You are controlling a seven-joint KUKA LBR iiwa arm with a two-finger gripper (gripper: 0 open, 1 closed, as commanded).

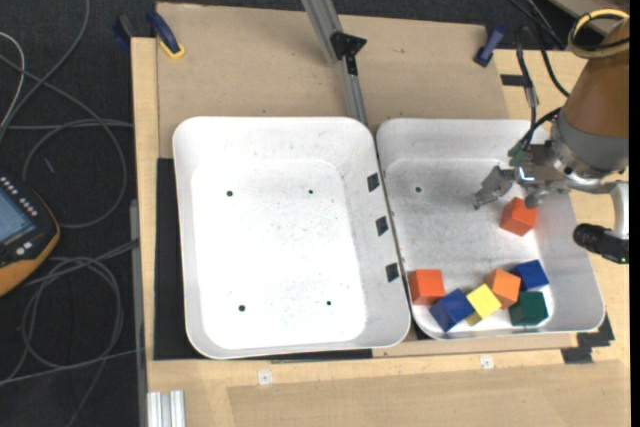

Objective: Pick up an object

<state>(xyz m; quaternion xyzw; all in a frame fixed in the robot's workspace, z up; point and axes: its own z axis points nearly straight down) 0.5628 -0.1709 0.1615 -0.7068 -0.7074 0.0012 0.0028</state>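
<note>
My gripper (503,198) hangs over the right bin (440,130), in its upper right part, with the fingers spread open. One grey finger (486,192) points left and down. A red-orange block (517,216) sits just below the other finger, on the bin floor or close to it, and I see nothing clamped between the fingers. Along the bin's front edge lie several more blocks: an orange one (427,284), a blue one (452,307), a yellow one (483,300), another orange (506,285), another blue (531,273) and a green one (529,308).
The left bin (185,215) stands beside the right one, with a divider with black clips (381,225) between them. A slanted metal pole (320,5) rises from the back of the bench. Cables lie on the floor at left.
</note>
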